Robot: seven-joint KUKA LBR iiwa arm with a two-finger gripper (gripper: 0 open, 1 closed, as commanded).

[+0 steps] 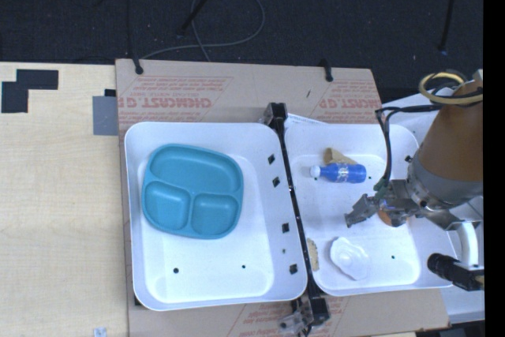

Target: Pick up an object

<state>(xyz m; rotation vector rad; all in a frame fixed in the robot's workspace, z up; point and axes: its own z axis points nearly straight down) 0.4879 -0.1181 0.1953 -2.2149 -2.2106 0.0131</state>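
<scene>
Arm (454, 150): enters from 3 o'clock, over the right bin (402, 272).
Gripper (371, 211): low in the right bin, near its centre; finger spacing cannot be told, nothing visibly held.
Blue bottle (342, 172): lies on its side at 11 o'clock from the gripper, white cap toward the divider.
Tan piece (334, 155): just beside the bottle, at 12 o'clock from it.
White object (349, 257): at 7 o'clock from the gripper, near the front wall.
Left bin (205, 280): holds a blue divided plate (192, 191).
</scene>
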